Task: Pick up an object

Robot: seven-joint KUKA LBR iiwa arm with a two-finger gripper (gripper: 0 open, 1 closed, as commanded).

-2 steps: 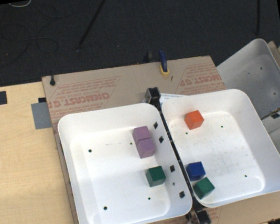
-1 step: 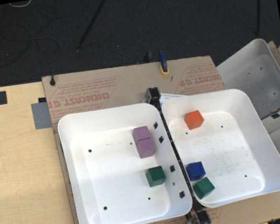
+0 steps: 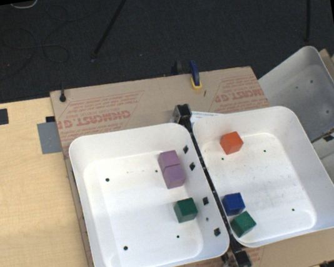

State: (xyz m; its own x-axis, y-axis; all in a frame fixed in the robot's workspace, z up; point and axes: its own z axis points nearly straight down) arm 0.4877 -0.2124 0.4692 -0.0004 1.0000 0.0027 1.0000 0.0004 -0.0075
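Two white bins (image 3: 91,174) sit on brown cardboard (image 3: 118,109) on a wooden table (image 3: 21,211), with dark floor (image 3: 136,27) behind.

Left bin (image 3: 96,205) has a purple block (image 3: 172,169) and green cube (image 3: 185,210); right bin (image 3: 299,164) has orange (image 3: 231,143), blue (image 3: 232,203), green (image 3: 243,223) cubes.

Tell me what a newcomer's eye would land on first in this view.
Probably the coloured blocks against the two white bins. The left bin holds a purple block near its middle and a dark green block below it. The right bin holds an orange block toward the back, and a blue block touching a green block by the divider.
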